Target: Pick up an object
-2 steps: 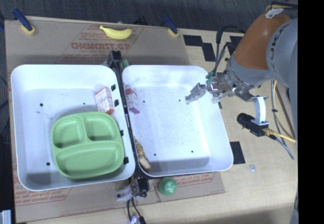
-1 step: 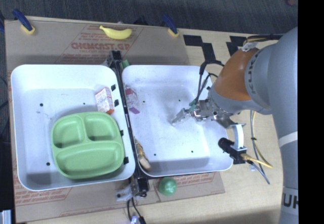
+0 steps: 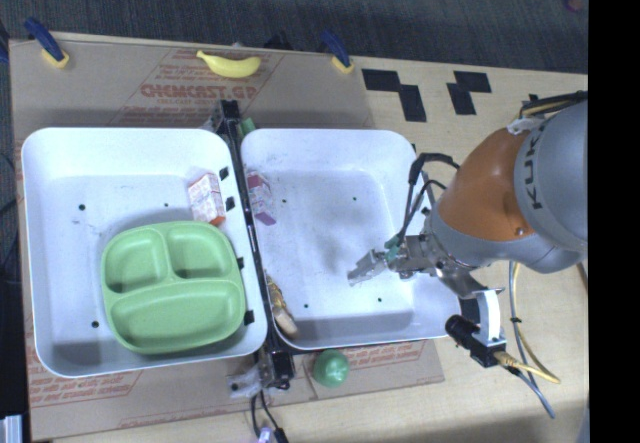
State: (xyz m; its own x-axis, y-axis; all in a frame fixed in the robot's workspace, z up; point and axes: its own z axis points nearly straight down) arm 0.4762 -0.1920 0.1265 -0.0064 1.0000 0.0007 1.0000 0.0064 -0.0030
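Note:
My gripper (image 3: 366, 268) hangs low over the right bin (image 3: 330, 146), near its front right part, and points left. Nothing shows at its tip. A pinkish clear wrapper (image 3: 259, 196) lies against the right bin's left wall. A tan object (image 3: 279, 311) rests in that bin's front left corner. In the left bin (image 3: 60, 161) a green divided tray (image 3: 175, 284) sits at the front, with a small red and white carton (image 3: 206, 197) just behind it.
A green ball (image 3: 330, 367) lies on the cardboard in front of the right bin. Behind the bins a yellow banana (image 3: 230, 62) rests on the cardboard, between blue clamps (image 3: 46, 41). The arm's orange band (image 3: 485, 191) hangs over the right bin's right rim.

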